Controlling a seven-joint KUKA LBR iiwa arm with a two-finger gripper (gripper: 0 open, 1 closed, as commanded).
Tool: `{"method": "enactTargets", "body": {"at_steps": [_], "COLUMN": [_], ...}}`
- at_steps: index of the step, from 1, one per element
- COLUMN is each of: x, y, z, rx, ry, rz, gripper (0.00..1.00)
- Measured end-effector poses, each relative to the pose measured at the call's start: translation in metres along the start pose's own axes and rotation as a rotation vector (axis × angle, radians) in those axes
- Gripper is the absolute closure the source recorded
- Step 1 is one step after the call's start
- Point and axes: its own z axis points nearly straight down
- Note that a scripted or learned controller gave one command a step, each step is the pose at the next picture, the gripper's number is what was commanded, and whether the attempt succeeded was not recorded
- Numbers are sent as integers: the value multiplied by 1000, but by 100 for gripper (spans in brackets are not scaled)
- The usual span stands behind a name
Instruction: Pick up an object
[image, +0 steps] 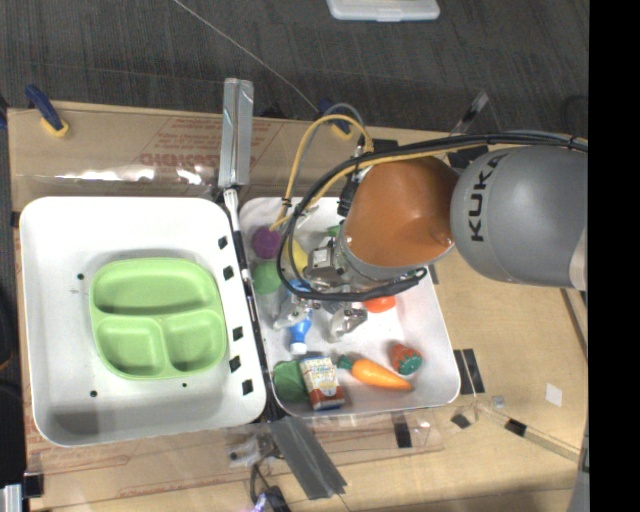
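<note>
Where toys crowd, hand (322, 318) mid-bin.

The arm (520, 215) was grey, lettered KUKA in black, with an orange band (400, 210) (glossy) and black and yellow cables (320, 135).

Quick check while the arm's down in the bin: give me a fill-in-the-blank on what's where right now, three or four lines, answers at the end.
1. The green divided tray lies in the ____ bin.
2. The tool hangs over the ____ bin.
3. The carrot lies between the small carton and the ____ strawberry.
4. The green divided tray has ____ compartments.

Missing words: left; right; red; three
</note>
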Motion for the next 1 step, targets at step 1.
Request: {"method": "enactTargets", "body": {"at_steps": [1], "x": [22], "y": [20], "z": [1], "rx": [-4], "ry": [2], "rz": [59], "gripper": [0]}}
